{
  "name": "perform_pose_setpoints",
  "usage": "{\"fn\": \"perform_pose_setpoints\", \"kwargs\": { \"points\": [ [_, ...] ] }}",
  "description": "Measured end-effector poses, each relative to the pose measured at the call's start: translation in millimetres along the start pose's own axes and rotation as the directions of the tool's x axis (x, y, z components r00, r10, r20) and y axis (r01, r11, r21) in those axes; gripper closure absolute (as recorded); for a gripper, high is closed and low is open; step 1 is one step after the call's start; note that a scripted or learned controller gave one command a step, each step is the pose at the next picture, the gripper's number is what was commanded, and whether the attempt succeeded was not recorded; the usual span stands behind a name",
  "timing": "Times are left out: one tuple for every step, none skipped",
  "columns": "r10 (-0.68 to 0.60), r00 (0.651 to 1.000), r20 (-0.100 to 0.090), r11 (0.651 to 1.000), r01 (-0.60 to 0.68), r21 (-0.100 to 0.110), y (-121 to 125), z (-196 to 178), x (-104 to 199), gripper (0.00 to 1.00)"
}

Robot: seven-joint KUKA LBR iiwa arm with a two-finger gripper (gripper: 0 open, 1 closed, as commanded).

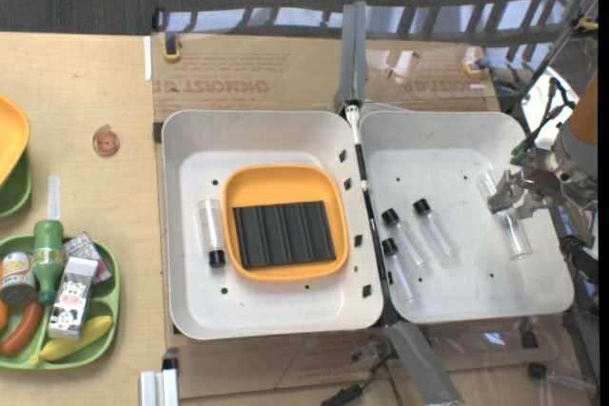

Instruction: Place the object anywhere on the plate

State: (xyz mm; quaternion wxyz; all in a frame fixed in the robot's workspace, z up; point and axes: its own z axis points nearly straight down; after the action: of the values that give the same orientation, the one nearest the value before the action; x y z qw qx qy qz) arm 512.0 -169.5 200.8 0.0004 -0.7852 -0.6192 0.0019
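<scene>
Near edge of the bench, left side: a green tray (100, 338) with toy food, a small green bottle (47, 259) standing among it. Left bin (181, 233) holds a yellow-orange plate (284, 181), squarish with rounded corners, and a dark ribbed rectangular insert (284, 234) lies flat across its middle. Just beside the plate's left rim lies a clear vial (209, 229) with a black cap, cap end toward the near side, resting on the bin floor and not on the plate. Right bin (476, 295) holds more of the same: three clear tubes with black caps, long and thin, see-through so the white floor shows through them. One (396, 267) lies near the divider, another (407, 238) just beside it, a third (434, 225) a little farther right, all angled alike with caps toward the upper left. At the bin's right side the gripper (509, 204) is low over the floor, with a clear tube (516, 238) at its tip; whether the fingers are spread or pinching cannot be told from this angle. Farther back, brown cardboard (247, 76) lies behind both bins, and a small pink round item (106, 142) sits on the wooden table (76, 90) at left.
</scene>
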Motion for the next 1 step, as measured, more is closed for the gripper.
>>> {"fn": "perform_pose_setpoints", "kwargs": {
  "points": [
    [-0.078,0.997,0.000,0.997,0.078,0.000,73.9,-14.1,50.0,1.00]
  ]
}}
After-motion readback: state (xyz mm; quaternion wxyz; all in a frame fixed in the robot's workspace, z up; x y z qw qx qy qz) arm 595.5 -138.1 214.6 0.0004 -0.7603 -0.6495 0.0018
